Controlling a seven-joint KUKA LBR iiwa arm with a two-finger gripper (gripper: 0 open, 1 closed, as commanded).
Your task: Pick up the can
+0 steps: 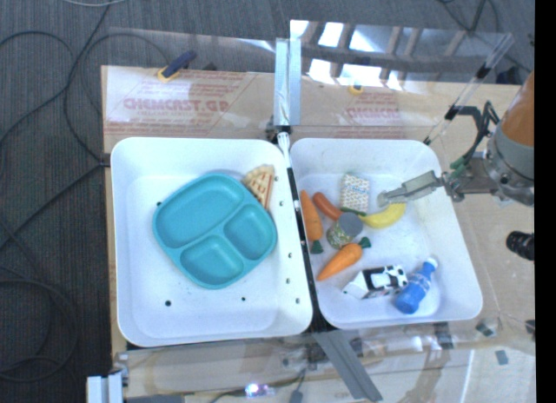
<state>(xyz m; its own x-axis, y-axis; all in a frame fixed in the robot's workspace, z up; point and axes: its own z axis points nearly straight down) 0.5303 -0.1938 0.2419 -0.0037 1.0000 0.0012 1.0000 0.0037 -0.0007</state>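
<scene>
In the right bin (452, 245), the can (344, 231) is a small olive-green tin with a grey lid, lying tilted near the middle-left among toy foods. My gripper (405, 190) reaches in from the right, low over the bin's upper part. Its tip is just above the yellow banana (387, 215). It is up and to the right of the can, about a can's length away and not touching it. Nothing shows in its grasp.
Around the can lie two carrots (310, 215), a third carrot (340, 260), a checkered cracker (354, 191), a black-and-white cow toy (382, 280) and a blue bottle (414, 287). The left bin (139, 306) holds a teal divided plate (215, 230) and a waffle piece (260, 183).
</scene>
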